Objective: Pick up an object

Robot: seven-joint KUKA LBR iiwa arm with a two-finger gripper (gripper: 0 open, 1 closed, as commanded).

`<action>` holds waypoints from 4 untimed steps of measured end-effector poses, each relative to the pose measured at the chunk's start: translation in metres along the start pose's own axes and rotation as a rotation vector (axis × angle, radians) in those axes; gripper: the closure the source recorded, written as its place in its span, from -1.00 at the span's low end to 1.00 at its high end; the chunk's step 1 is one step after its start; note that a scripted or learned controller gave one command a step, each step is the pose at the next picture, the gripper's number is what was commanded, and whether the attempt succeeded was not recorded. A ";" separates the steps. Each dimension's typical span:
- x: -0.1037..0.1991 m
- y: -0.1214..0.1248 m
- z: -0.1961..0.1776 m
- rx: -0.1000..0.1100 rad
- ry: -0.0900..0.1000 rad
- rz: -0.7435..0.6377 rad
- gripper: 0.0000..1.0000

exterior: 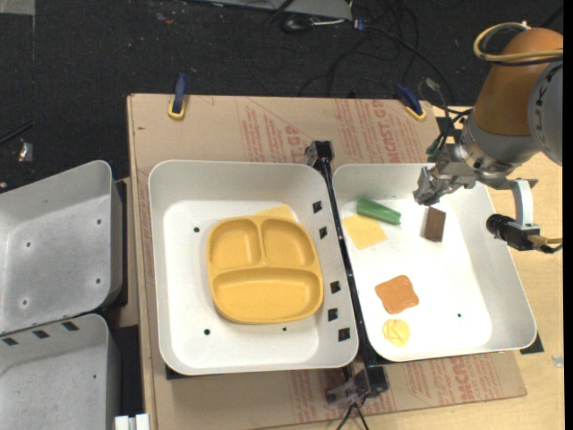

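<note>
Five small things lie in the right bin (501, 280): a brown block (434, 224), a green stick (378, 210), a pale yellow slice (364, 232), an orange waffle (397, 294) and a yellow disc (397, 332). The brown block, toward the bin's one o'clock, is the likeliest target, since it sits just at five o'clock of the hand (430, 189). Its long axis runs nearly twelve to six, tilted a touch toward one; whether it rests on the bin floor or hangs from the hand, I cannot tell. Nothing is plainly seen between the fingers, so no grasp can be claimed, and whether the hand is open or closed is likewise beyond telling at this size.

By my judgement the task is at the approach or grasp stage: the hand is low over the block, and a sure grip and lift are left to do.

Outward from there, the green stick lies along ten to four, just at nine o'clock of the block. The left bin (179, 240) holds a yellow tray (265, 271). Both bins sit on the bench (224, 124).
</note>
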State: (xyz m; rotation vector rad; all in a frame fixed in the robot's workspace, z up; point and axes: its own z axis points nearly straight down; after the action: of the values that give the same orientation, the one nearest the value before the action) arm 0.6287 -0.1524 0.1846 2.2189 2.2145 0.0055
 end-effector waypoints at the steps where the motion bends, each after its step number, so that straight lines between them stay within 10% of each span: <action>1: 0.000 0.001 -0.042 0.002 0.001 -0.004 1.00; 4: 0.175 -0.013 -0.051 0.008 0.003 -0.009 1.00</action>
State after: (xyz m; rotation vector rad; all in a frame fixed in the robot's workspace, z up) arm 0.6157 0.0227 0.2352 2.2143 2.2305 0.0004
